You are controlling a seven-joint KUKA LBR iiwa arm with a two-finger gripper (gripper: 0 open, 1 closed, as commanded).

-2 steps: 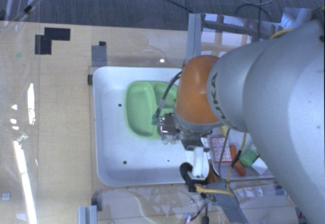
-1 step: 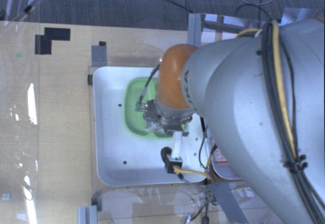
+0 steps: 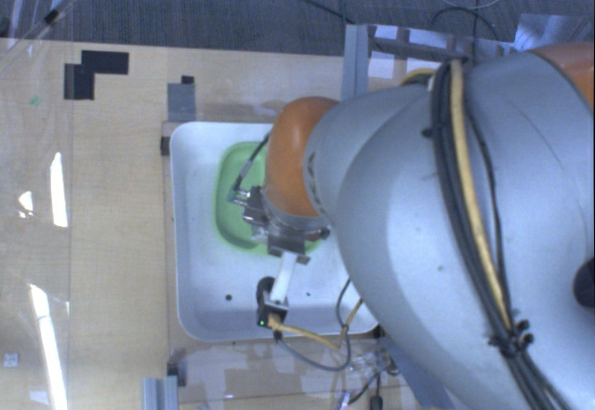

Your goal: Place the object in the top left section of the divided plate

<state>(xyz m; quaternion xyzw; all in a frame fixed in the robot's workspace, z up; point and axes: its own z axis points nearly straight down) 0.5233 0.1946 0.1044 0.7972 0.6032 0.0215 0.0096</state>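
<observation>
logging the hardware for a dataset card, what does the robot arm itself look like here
A bulky, rounded grey robot arm with a smooth shell. A broad orange band rings it just above the wrist, followed by a silver metal wrist flange. A bundle of black and yellow cables runs along the outside of the shell.
</observation>
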